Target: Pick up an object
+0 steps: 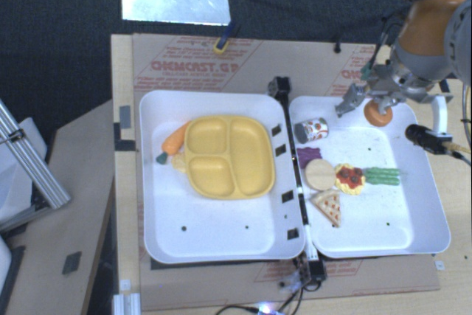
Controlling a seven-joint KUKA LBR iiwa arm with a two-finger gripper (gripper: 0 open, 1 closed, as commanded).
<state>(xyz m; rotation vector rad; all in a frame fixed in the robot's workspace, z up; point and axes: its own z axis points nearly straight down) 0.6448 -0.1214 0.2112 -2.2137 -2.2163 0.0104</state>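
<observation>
My gripper [366, 104] hangs over the far end of the right bin [424, 232]. Just under it, partly covered, lies a round orange piece [381, 116]. To its left a small red and white can [313, 130] lies near the bin's far left corner. Toward the middle of the bin lie a purple piece [309, 156], a beige disc [320, 175], a yellow and red food toy [350, 178], a green bundle [382, 175] and a pizza slice [329, 208]. Nothing shows held in the gripper.
The left bin [169, 232] holds a yellow divided plate [225, 156], with a carrot [175, 138] and a small pale piece [179, 162] tucked at its left edge. A black divider [292, 166] runs between the bins. A black fitting [422, 136] on the arm overhangs the right bin's rim.
</observation>
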